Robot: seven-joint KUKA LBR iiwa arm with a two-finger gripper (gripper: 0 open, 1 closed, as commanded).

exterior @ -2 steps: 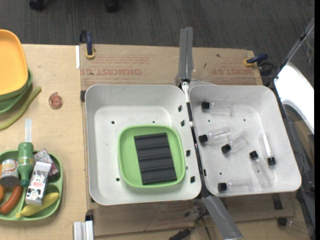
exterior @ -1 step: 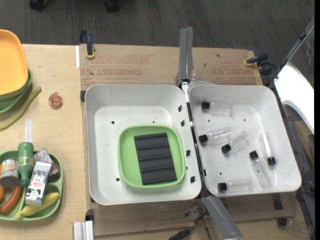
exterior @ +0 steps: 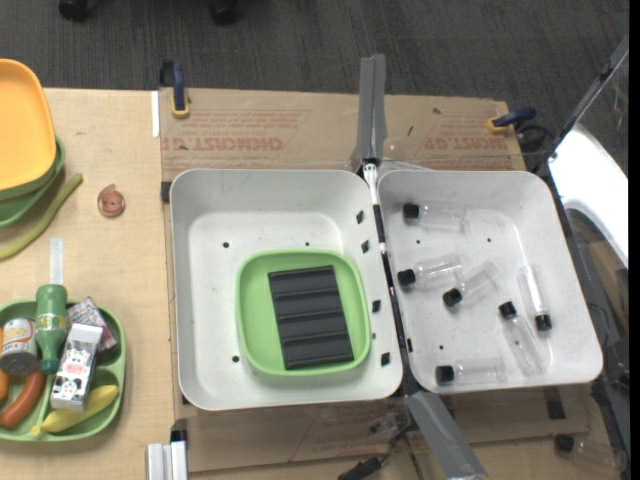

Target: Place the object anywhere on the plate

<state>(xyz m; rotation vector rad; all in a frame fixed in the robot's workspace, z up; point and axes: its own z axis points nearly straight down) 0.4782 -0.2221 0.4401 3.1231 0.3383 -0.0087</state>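
A green, rounded-square plate (exterior: 252, 318) lies in the left white bin (exterior: 200, 268), slightly towards its front. A black ridged rectangular block (exterior: 310, 316) lies flat on the plate, covering most of its middle. In the right white bin (exterior: 560, 268) several clear plastic vials with black caps are scattered: one near the back (exterior: 437, 216), two near the middle (exterior: 432, 270) (exterior: 472, 288), and others at the right (exterior: 531, 295) and front (exterior: 470, 373).
A metal divider post (exterior: 371, 108) stands behind where the bins meet. On the wooden bench at the left are stacked yellow and green dishes (exterior: 22, 148) and a green tray of toy food (exterior: 60, 373). A pale curved housing (exterior: 598, 183) sits beyond the right bin.
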